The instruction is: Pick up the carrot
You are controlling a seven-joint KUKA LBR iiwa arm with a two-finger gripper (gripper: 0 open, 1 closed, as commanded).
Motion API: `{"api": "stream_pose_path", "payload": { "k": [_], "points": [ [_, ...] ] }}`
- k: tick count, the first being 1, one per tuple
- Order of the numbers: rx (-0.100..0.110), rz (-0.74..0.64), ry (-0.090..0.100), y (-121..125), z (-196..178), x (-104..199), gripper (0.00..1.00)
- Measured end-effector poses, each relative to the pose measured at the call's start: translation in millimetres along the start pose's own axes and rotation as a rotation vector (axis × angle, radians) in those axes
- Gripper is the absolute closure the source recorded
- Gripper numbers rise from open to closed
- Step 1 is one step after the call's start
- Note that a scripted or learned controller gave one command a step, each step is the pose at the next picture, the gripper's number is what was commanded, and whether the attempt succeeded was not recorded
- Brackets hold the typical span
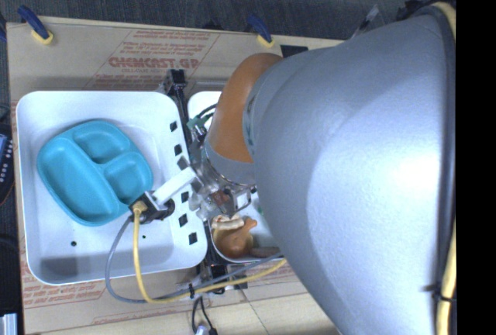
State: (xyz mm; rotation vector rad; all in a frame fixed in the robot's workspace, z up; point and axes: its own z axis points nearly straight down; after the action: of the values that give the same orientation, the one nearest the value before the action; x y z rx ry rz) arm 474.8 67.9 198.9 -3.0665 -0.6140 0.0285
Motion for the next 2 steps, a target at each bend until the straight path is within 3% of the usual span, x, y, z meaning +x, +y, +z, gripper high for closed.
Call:
{"api": "stream_pose_path", "payload": {
  "k": [1,2],
  "points": [
    [-0.009,-0.289,0.002,17.9,8.5,-7.0,1.0],
    [-0.003,-0.3,-0.003,16.5,-0.5,-6.5,1.0]
  ]
}}
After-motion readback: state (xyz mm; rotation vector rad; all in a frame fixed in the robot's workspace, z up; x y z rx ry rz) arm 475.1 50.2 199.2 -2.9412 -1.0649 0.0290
